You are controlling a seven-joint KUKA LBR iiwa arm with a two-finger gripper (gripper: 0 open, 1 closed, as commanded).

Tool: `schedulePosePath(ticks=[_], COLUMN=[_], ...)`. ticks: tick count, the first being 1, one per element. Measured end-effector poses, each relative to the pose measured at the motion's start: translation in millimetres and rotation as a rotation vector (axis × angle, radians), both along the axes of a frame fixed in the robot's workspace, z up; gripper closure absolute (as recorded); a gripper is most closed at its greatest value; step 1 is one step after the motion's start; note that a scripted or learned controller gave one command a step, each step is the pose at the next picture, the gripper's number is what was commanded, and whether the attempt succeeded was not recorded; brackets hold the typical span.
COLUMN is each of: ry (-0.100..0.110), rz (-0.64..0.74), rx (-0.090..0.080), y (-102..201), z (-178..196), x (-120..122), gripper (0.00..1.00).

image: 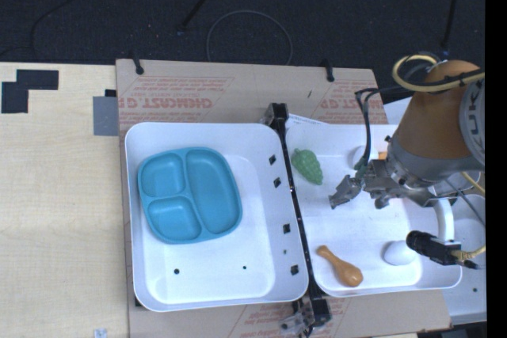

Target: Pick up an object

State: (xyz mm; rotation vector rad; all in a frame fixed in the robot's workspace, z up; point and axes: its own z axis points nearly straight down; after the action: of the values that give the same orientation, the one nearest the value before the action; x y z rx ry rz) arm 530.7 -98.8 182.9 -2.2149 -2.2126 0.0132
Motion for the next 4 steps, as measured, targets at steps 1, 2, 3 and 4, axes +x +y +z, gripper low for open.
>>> schedulePosePath(ticks=[1, 2, 3, 4], ry=[-0.012, -0.005, -0.009, -0.011], rz=[0.001, 0.002, 0.001, -0.006], rx=[-0.002, 0.0, -0.001, -0.001], y=[0, 4, 5, 4], z=[6, -58, -97, -85], x=[3, 5, 4, 5], gripper=[0.0, 0.0, 0.0, 1.0])
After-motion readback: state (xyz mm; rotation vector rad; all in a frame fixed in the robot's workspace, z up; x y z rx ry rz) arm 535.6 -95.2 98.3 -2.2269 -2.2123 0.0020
